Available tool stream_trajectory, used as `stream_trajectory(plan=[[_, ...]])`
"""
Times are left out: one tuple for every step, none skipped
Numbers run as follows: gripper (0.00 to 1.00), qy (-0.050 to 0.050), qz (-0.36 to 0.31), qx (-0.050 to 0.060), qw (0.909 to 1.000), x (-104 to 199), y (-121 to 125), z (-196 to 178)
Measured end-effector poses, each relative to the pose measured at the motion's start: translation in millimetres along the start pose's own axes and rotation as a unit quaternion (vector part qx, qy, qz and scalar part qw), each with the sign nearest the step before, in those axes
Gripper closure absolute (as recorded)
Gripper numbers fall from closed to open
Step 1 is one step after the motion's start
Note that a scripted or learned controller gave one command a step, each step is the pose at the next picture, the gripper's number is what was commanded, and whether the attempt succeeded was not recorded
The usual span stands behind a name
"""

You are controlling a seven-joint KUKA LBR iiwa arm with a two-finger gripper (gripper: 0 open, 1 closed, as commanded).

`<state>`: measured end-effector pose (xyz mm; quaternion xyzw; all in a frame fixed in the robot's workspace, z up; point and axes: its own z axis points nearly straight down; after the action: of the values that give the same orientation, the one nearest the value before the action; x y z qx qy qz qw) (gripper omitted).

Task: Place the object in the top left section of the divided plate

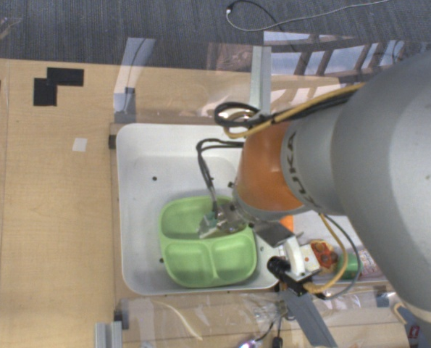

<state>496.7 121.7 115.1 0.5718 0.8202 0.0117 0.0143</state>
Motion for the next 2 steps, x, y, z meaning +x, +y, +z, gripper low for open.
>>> stream_trajectory(plan=[[0.0,0.002,-0.057,-0.005,0.9984,53.1,29.2,18.0],[1.0,0.005,-0.058,-0.003,0.9983,54.8,29.9,7.1]])
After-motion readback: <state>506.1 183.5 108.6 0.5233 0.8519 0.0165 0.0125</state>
